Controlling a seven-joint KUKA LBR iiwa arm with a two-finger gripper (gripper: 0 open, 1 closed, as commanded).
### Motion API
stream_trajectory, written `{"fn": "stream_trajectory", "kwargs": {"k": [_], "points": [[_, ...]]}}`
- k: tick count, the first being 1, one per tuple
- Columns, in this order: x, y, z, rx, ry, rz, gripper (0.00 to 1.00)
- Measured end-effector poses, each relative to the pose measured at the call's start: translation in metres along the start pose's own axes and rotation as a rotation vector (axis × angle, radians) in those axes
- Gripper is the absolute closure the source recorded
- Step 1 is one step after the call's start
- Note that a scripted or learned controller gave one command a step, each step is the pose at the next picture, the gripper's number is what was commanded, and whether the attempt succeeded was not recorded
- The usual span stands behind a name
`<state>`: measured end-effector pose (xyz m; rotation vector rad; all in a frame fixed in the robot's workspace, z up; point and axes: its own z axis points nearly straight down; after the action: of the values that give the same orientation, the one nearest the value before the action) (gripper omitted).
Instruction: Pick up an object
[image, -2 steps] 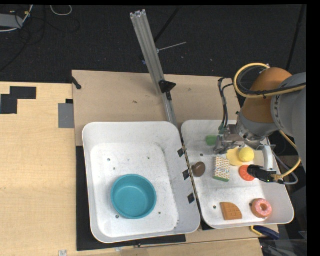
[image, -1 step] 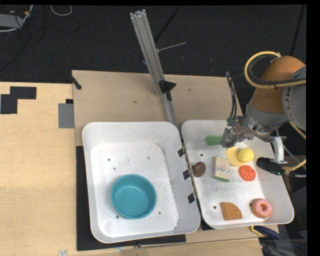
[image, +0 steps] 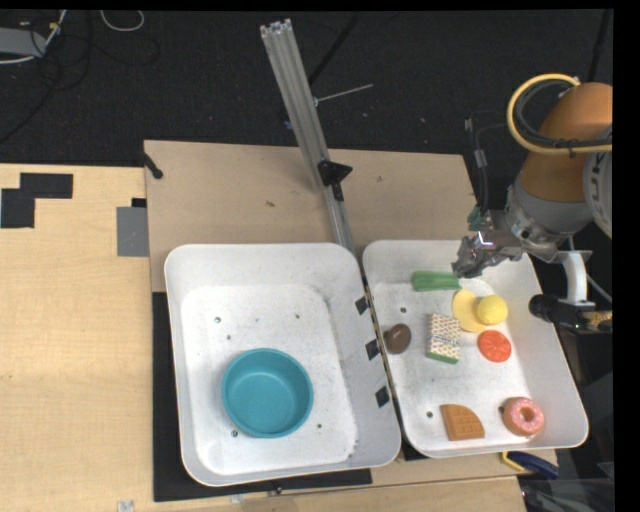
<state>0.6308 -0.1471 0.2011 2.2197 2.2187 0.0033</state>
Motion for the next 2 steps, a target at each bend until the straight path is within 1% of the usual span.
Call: {"fn": "stream_trajectory", "kwargs": {"k": [1,2], "points": [[0.000,0.001,-0.048,0.000,0.000,0.000,1.00],[0.053,-0.005,-0.053,0.003,0.001,-0.004,1.00]]}}
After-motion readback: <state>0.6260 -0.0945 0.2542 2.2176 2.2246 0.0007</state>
